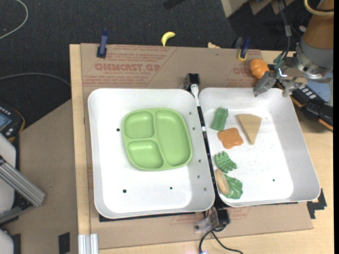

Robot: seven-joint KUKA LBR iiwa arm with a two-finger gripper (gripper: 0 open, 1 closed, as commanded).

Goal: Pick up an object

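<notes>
From the overhead camera I see my two-finger gripper (pixel 275 82) over the right white bin's (pixel 296 157) far edge, fingers spread apart and holding nothing. Nearer in that bin, a tan wedge-shaped block (pixel 250 126) lies beside an orange flat piece (pixel 230 137).

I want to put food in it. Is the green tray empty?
Empty. All three compartments of the green tray show bare green; the toy food lies in the other bin.

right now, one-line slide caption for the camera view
Gripper poised over the right white bin of toy foods, beside the left white bin holding a green divided plate.
</notes>
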